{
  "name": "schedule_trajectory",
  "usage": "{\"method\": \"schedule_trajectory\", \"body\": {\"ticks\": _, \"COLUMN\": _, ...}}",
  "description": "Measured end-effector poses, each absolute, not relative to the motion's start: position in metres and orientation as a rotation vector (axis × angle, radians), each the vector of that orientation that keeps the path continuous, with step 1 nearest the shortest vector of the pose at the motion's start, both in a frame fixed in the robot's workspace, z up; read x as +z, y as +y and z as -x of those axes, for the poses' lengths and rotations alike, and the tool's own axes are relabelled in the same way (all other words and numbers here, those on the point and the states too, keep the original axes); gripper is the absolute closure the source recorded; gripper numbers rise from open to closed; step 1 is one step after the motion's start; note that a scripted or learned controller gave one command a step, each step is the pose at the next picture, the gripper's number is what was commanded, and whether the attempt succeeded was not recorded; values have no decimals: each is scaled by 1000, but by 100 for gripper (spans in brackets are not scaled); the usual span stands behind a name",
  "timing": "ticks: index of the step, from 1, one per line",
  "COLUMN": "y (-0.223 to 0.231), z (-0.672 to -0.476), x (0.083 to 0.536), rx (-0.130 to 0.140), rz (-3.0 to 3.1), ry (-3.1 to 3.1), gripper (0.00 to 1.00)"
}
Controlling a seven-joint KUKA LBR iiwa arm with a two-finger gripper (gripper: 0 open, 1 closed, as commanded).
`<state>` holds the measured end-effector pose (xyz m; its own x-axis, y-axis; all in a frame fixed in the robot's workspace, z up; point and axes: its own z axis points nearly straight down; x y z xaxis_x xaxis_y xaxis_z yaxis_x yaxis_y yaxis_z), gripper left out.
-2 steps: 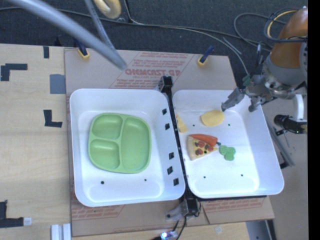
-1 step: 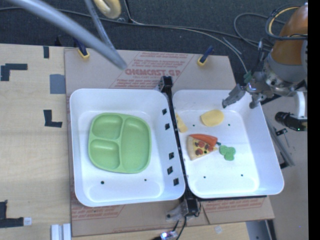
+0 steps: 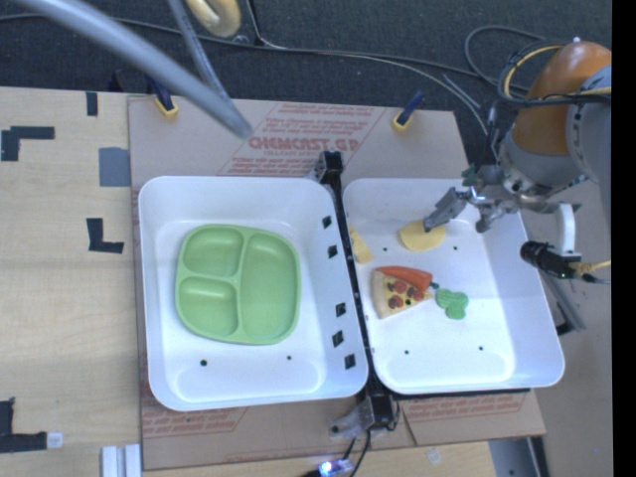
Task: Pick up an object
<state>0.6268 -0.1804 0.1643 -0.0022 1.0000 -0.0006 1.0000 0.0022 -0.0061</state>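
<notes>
In the right bin (image 3: 517, 346) lie a toy pizza slice (image 3: 397, 293), an orange carrot (image 3: 407, 275) with a green top (image 3: 453, 303), a flat yellow disc (image 3: 419, 238) and a small yellow piece (image 3: 358, 247) by the divider. My gripper (image 3: 457, 221) hangs over the back of this bin, open, with nothing between its fingers. Its left fingertip (image 3: 434, 217) is right above the yellow disc's back edge. I cannot tell whether it touches the disc.
A green divided plate (image 3: 238, 284) lies in the left bin (image 3: 159, 217). A black clip divider (image 3: 343, 266) joins the two bins. Cables (image 3: 477, 78) run behind the right bin. The arm's orange band (image 3: 566, 78) is at the far right.
</notes>
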Motion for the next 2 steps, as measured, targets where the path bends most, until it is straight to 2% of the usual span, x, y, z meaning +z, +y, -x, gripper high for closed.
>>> {"method": "schedule_trajectory", "body": {"ticks": 1, "y": -185, "z": -631, "x": 103, "rx": 9, "rz": 2217, "ry": -2220, "gripper": 0}}
{"method": "schedule_trajectory", "body": {"ticks": 2, "y": -185, "z": -631, "x": 85, "rx": 4, "rz": 2220, "ry": -2226, "gripper": 0}}
